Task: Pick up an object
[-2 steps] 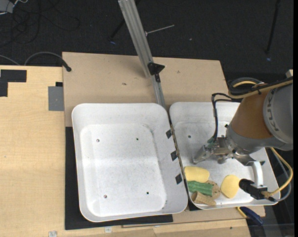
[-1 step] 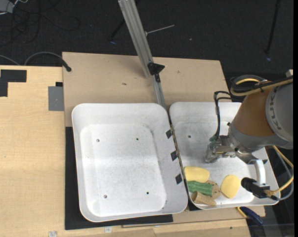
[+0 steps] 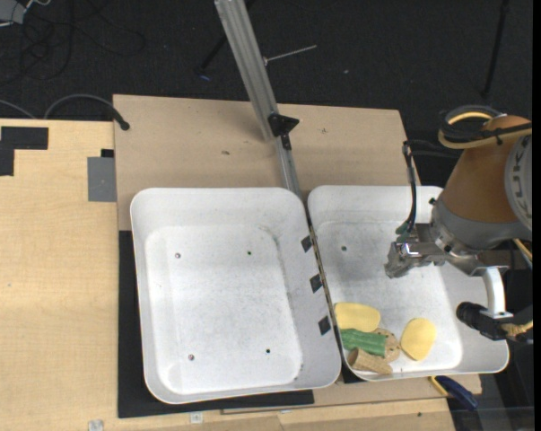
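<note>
The arm stood at the approach step: the gripper (image 3: 403, 257) hung over the right bin (image 3: 369, 214), above its bare middle floor, and nothing was seen between its fingers. Whether those fingers were spread or pressed together could not be told from this slant.

The pickable things lay bunched at the near edge of that bin: a yellow piece (image 3: 357, 316) by the divider, a green piece (image 3: 363, 339) just below and touching it, a tan piece (image 3: 374, 358) under the green, and a yellow round (image 3: 419, 338) just beside them to the right. All 4 sat nearer the camera than the gripper.

By my reading, the next move called for a shift toward the near edge and a descent on 1 thing. The yellow round looked the easiest, as it sat a little apart from the rest.

The bin's near wall and the crowding of the other 3 pieces could hinder a clean grasp. The left bin (image 3: 162, 214) played no part.
</note>
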Motion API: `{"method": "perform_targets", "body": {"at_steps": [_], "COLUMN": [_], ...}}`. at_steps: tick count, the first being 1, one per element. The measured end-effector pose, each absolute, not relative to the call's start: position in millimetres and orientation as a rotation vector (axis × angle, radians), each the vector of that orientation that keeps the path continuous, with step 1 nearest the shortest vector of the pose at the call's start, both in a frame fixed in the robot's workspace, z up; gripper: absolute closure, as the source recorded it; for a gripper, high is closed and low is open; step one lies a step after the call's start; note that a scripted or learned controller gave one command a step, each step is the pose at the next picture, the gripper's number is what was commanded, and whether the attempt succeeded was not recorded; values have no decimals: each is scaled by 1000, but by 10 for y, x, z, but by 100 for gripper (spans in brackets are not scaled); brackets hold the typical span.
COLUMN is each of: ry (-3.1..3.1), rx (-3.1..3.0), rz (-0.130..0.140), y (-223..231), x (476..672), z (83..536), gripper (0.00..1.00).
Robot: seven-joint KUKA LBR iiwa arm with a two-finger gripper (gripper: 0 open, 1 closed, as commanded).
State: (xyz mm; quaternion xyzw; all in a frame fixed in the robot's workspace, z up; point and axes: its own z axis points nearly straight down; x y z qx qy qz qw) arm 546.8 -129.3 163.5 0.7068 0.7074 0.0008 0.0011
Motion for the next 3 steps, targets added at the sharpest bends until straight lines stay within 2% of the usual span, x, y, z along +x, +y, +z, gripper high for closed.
{"method": "perform_targets", "body": {"at_steps": [1,2,3], "ry": [2221,2219,2229], "rx": [2219,2218,2221], "rz": [2,4,-2], "y": [-1303,-1330,-766], "x": [5545,5531,5373], "z": [2083,2714,2620], "gripper": [100,100,100]}}
